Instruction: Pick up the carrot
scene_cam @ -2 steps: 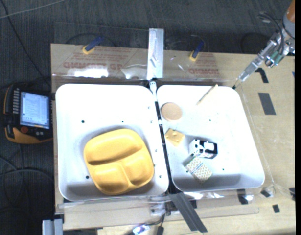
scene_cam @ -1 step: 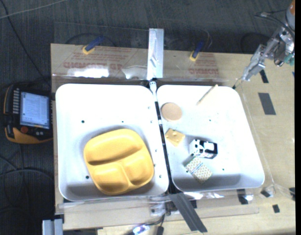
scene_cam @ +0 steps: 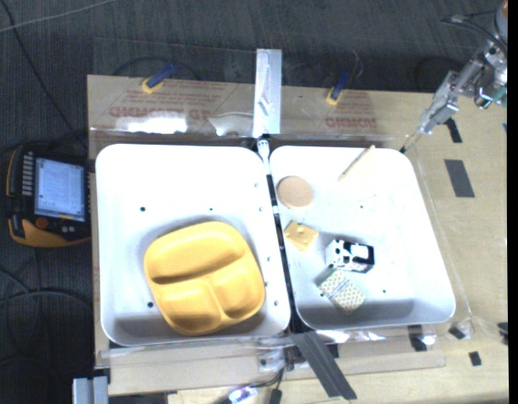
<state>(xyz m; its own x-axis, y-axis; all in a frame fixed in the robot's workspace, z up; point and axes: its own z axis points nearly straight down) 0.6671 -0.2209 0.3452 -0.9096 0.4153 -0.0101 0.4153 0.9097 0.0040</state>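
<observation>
Honestly, nothing here is screaming carrot. My best guess is the round orange-tan piece sitting in the far left corner of the right bin, close to the divider wall. A yellow block is lying just nearer than it, and a pale thin stick is resting off to its right. The gripper is hanging outside the bin's far right corner, well apart from it. I can't tell how open it is, and I'm not seeing anything in it. It's probably needing a straight-down approach, staying off the wall and the block.
</observation>
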